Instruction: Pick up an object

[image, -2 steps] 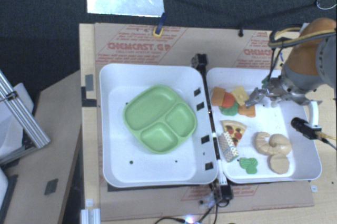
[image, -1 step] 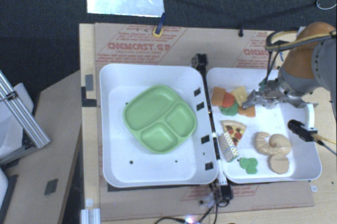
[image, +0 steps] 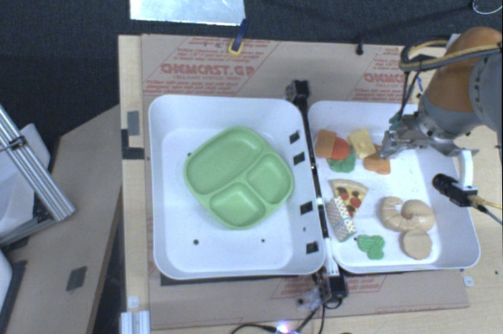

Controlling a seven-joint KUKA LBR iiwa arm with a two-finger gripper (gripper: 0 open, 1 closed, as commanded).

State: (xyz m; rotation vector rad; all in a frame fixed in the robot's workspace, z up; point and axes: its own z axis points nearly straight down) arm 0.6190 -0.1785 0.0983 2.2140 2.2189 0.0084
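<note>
Camera view: gripper [image: 387, 154] low in the right bin [image: 471, 246], its opening impossible to tell, touching an orange piece [image: 378, 164]. Pizza slice [image: 349, 194], broccoli [image: 371, 246], bread rolls [image: 406, 213] nearby. Green divided plate [image: 238, 177] fills the left bin [image: 169, 246]; cardboard-covered surface [image: 330, 61] beneath.

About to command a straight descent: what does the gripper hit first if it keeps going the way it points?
Most likely the small orange toy food piece directly under the gripper; depth is unclear from this slanted view.
</note>
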